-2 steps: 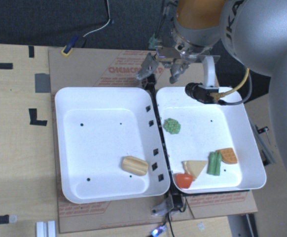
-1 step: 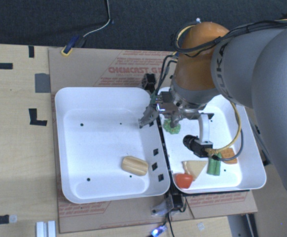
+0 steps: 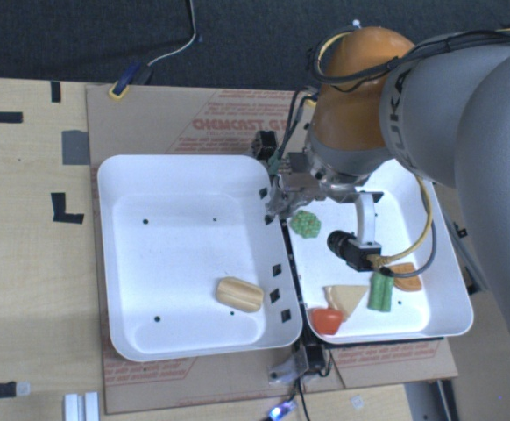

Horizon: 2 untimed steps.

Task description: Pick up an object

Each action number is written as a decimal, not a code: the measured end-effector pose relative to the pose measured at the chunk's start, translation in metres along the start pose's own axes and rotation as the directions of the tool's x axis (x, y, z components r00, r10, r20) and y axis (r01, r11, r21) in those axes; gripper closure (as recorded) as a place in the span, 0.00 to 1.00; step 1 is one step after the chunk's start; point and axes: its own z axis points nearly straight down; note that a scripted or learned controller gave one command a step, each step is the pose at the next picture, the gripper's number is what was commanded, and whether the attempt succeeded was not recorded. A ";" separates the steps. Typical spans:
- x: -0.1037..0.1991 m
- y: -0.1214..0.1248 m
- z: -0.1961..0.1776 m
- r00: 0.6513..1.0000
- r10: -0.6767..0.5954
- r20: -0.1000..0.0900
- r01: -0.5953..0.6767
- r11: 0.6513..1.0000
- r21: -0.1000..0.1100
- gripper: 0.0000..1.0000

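Two white bins sit side by side on the counter, and nothing has been lifted out of either as far as I can see. The left bin [image 3: 123, 235] holds a single tan bread roll [image 3: 239, 294], lying toward the lower middle of the frame near the divider. The right bin [image 3: 452, 310] carries the rest: a green broccoli floret [image 3: 306, 224] close to its upper left corner, a pale cheese-like wedge [image 3: 347, 298], a red tomato-like piece [image 3: 327, 321] at the bottom edge, a green cylinder [image 3: 381, 292] standing beside an orange piece [image 3: 407, 279].

The arm [image 3: 360, 103] comes in from the right of the frame and its wrist hangs over the upper left part of the right bin. The end effector [image 3: 287, 196] sits just above and to the left of the broccoli, at the rim between the bins. The wrist hides it too much for me to tell its state, and I see nothing gripped there.

My read is that the pick is at its early stage: the arm is positioned, the broccoli looks the likeliest target, and the descent, grasp and lift all remain.
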 end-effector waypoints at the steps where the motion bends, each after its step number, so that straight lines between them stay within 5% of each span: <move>1: 0.005 0.047 0.055 1.000 0.000 0.002 0.000 1.000 0.001 1.00; 2: 0.085 0.103 0.027 1.000 -0.007 -0.004 0.007 1.000 -0.008 1.00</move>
